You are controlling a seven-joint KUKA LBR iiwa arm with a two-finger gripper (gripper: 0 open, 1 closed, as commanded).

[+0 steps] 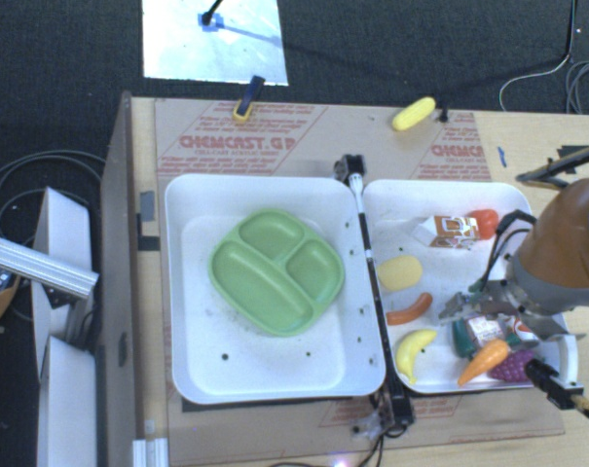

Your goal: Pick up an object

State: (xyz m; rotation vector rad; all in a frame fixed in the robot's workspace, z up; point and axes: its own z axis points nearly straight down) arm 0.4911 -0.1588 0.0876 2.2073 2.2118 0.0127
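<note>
Looking down, we see left bin [192, 358] holding green divided plate [277, 271], tilted, near centre. Right bin [401, 202] holds toy food: milk carton [454, 229] beside tomato [484, 220] at top, yellow lemon [400, 272], sausage [410, 309], banana [413, 350], carrot [483, 360], purple grapes [513, 364]. Arm [567, 246] reaches in from right; gripper [481, 311] low over teal-and-white box [475, 334]. We cannot tell finger state. Yellow banana-like piece [413, 114] lies on bench behind bins.

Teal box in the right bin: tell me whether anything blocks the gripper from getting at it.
The gripper hangs directly over the teal box, with nothing visible between them. The crowding is at the sides: the carrot lies against the box below, and the purple grapes sit just beyond the carrot.
</note>
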